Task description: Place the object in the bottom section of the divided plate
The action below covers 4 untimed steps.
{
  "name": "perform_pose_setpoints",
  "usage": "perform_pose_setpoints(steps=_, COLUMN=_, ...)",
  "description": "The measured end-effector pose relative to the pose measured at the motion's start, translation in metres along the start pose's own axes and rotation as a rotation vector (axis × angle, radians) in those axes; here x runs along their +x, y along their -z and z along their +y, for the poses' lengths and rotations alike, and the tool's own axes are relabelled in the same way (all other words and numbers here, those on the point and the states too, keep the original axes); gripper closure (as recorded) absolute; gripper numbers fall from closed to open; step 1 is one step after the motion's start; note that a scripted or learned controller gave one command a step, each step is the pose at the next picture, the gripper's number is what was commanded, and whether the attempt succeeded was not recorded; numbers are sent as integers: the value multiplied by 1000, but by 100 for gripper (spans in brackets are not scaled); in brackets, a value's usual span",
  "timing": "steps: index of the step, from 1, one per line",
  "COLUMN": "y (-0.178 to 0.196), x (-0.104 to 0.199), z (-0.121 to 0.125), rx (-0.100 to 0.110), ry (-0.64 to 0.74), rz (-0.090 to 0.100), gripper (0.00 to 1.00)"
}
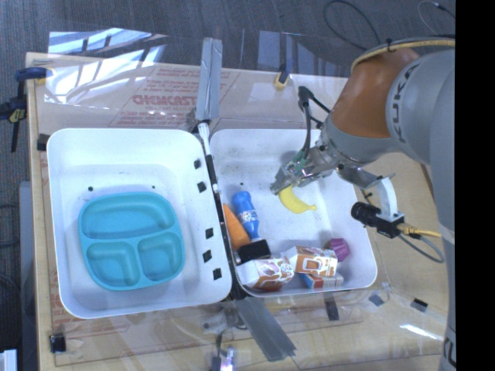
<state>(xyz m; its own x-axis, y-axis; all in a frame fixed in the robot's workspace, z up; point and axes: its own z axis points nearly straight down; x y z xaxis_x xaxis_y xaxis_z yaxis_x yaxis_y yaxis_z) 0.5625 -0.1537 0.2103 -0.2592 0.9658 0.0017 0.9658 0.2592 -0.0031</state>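
Hovering low in the right bin (352, 265) just above the toy banana (296, 201), the gripper (285, 181) leaves me unable to tell whether it grips anything, so the blue divided plate (131, 238) in the left bin (62, 207) awaits its object.
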Motion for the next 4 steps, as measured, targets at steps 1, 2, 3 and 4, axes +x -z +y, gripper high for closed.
perform_pose_setpoints(steps=1, y=-19, x=87, z=46, rx=1, ry=280, rz=-1, gripper=100)
perform_pose_setpoints(steps=2, y=-19, x=97, z=62, rx=-2, ry=101, rz=-2, gripper=100)
perform_pose_setpoints(steps=3, y=-19, x=180, z=82, rx=-1, ry=190, rz=2, gripper=100)
perform_pose_setpoints(steps=4, y=-11, x=253, z=83, rx=2, ry=267, rz=-1, gripper=100)
